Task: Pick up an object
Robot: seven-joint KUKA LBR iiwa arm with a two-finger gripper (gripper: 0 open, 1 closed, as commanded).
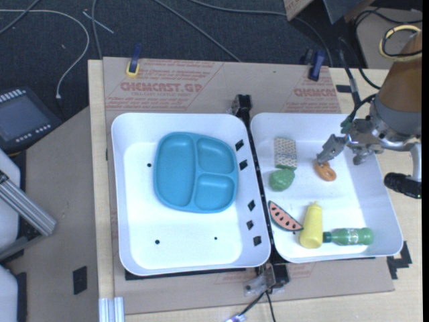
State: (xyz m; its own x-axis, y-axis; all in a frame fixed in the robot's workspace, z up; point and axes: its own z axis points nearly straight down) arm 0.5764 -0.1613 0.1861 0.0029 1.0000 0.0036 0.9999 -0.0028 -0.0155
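1. Claw (344, 149): spread, nothing between its fingers, hanging over the right bin (375, 206) just beside the orange piece (326, 173).
2. Arm pose: I see the wrist tipped down from the right, orange band above.
3. Largest candidate, the yellow bottle (310, 225), looks light and slick (I'd pinch across its waist).
4. Green bottle (348, 236) lies touching it; likely to roll.
5. Smallest, the orange piece: probably light, low, easy to nudge away.
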